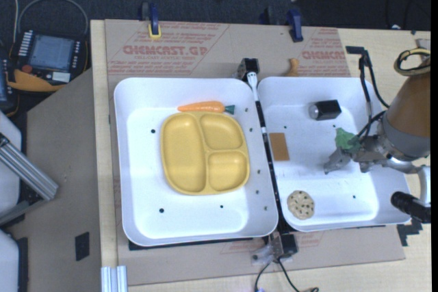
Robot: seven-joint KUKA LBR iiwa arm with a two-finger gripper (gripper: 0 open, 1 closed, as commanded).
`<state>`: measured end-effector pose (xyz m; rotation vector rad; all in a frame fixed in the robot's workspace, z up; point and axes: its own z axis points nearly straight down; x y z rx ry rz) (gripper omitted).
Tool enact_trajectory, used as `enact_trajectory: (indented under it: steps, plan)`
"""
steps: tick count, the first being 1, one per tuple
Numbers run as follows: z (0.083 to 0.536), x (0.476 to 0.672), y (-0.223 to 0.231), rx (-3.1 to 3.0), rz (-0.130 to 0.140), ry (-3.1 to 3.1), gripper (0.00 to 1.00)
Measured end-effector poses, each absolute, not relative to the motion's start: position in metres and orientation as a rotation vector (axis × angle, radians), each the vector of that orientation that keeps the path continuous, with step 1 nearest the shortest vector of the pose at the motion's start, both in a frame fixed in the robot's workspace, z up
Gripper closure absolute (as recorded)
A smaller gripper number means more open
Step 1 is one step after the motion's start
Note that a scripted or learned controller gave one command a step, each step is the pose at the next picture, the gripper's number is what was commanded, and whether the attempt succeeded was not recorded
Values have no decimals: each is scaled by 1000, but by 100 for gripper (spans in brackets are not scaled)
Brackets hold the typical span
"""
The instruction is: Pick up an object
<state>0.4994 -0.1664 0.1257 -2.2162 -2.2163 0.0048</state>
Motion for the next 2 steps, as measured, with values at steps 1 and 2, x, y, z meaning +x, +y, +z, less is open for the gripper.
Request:
enact_trajectory:
  steps: [1,2]
  plan:
    - [140,501,-167,-2223,0,-2222,100]
    - [194,493,-163,-2225,-4,-2227,100]
